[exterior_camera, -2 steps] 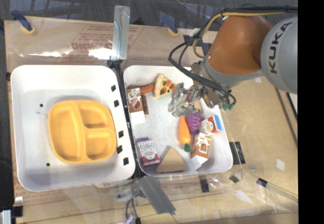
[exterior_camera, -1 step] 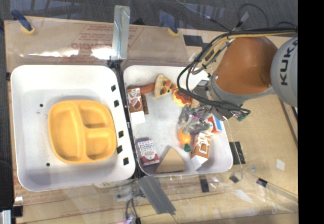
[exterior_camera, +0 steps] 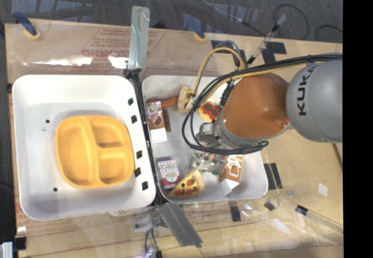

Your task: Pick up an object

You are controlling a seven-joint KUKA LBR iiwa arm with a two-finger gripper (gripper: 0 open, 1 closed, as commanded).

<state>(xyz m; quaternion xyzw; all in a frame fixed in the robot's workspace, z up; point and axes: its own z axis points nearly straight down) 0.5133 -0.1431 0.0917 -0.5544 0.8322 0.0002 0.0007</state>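
Observation:
The right bin holds several small items. A pizza slice toy lies at its front edge, with a small red-and-white packet to its left. An orange-and-white carton sits at the front right. A brown-and-white packet lies along the left wall, and a brown-handled toy rests at the back. My gripper hangs low over the bin's middle, just above the pizza slice and left of the carton. The orange wrist band and cables hide much of it.
The left bin holds a yellow divided tray. A small orange-red toy peeks out beside the wrist. The black divider separates the bins. Tape strips and cables lie on the bench behind.

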